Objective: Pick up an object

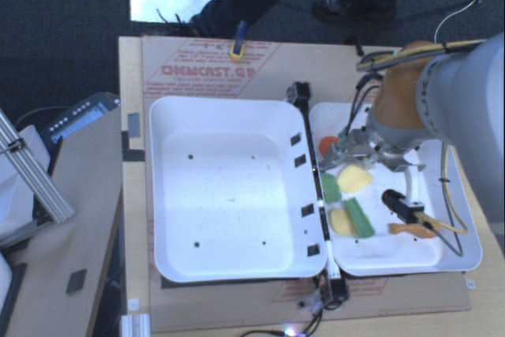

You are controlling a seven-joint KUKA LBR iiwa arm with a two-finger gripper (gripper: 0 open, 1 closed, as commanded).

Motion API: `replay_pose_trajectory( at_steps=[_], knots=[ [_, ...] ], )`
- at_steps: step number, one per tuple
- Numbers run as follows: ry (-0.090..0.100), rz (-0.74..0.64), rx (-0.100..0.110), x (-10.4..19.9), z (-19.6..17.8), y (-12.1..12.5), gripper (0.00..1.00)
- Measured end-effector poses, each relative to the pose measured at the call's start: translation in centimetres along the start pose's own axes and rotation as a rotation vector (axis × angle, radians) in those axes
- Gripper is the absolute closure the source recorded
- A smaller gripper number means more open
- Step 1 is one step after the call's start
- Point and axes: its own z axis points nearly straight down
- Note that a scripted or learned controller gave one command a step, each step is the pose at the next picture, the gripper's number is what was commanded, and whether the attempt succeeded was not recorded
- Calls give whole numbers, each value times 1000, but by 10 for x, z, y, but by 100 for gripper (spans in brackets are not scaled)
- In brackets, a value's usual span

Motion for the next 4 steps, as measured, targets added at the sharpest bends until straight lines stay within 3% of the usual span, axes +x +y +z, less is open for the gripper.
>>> replay_pose_trajectory(
  at_steps=[1, 2, 3, 4],
  knots=[
    [-2, 2, -17, 31, -114, 47, 0],
    [-1, 1, -17, 75, -224, 67, 0],
    [-4, 2, -8, 72, -227, 65, 100],
    [1, -2, 8, 175, -97, 63, 100]
  ],
)
